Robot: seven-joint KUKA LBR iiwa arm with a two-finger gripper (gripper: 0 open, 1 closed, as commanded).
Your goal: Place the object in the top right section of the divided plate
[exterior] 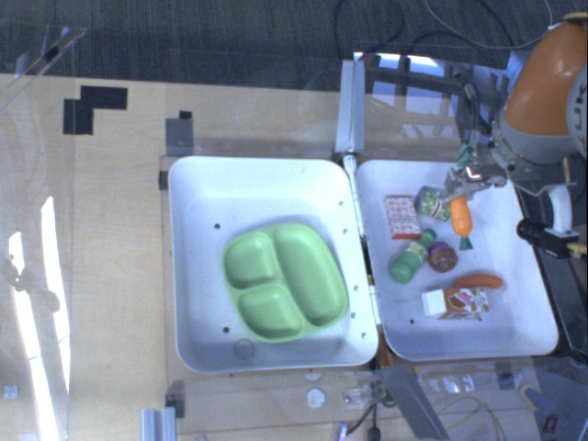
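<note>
A green divided plate (283,280) with three sections lies in the left white bin (197,246). The right bin (524,324) holds several toy foods: a carrot (460,220), a small green leafy piece (429,200), a red-and-white packet (401,216), a green bottle (409,260), a dark purple ball (443,256), a sausage (475,282) and a brown carton (462,302). My gripper (467,178) hangs over the right bin's far side, just above the carrot and the leafy piece. The wrist blocks sight of what lies between the tips.
A metal divider (349,108) runs up from between the two bins at the back. Cables (386,16) lie on the dark floor beyond the bench. Black markers (92,107) sit on the wooden bench top at the left.
</note>
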